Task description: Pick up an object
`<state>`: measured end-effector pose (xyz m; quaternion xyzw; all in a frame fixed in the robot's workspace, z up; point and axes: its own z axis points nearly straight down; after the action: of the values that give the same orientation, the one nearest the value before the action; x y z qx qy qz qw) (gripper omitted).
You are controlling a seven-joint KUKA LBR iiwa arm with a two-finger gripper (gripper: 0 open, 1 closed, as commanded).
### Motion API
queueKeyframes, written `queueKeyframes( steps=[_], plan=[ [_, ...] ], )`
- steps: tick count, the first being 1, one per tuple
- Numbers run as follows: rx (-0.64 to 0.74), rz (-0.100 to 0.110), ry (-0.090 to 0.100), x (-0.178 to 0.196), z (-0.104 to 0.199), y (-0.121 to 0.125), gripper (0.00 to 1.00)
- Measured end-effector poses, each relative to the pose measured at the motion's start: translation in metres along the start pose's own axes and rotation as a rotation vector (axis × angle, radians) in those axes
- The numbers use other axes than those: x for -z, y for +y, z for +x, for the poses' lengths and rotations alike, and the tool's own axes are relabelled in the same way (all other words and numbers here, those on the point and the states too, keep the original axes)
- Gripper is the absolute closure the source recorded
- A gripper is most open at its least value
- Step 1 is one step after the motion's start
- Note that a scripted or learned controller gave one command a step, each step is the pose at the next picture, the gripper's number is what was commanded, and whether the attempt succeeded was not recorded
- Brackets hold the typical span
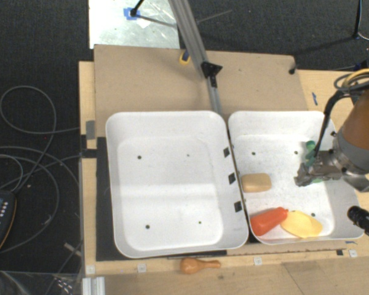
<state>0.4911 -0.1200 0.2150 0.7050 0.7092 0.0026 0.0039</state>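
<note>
The arm enters from the right of the frame, and the gripper (309, 176) sits low over the right bin (277, 123), near the bin's right-hand wall. A small green object (310, 146) lies just above the gripper, partly hidden by a black cable.

**Candidate objects.** Three other items lie in the right bin:
- a tan block (256, 182) at centre-left, just beside the dividing wall;
- a red-orange object (268, 219) at the lower left of the bin;
- a yellow object (302, 224) touching the red-orange one on its right.

The left bin (166, 123) shows only its bare floor. An orange-brown object (200, 264) lies outside both bins, on the bench (147, 78) at the lower centre of the frame.

**Step in hand.** Judged from the gripper's position, the green object is the nearest target. To do this well:
1. Centre the jaws over the object before closing.
2. Keep clear of the bin wall, which can deflect a finger.
3. Lift straight up, and confirm the object rises with the jaws.

**Pincer state.** The gripper body and cable mask the fingertips, so it cannot be told whether they are apart or together. No object is visibly between them. Contact with the green object cannot be confirmed; the two appear adjacent.
</note>
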Motion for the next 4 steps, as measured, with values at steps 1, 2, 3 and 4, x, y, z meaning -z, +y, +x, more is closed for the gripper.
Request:
queueKeyframes(
  steps=[1, 2, 3, 4],
  plan=[
    [-0.001, 0.004, 0.001, 0.023, 0.000, 0.002, 1.00],
    [0.005, 0.006, 0.004, 0.016, 0.057, 0.022, 1.00],
    [0.005, 0.005, 0.004, 0.025, 0.103, 0.040, 1.00],
    [0.005, 0.005, 0.004, 0.034, 0.150, 0.063, 1.00]
  ],
)
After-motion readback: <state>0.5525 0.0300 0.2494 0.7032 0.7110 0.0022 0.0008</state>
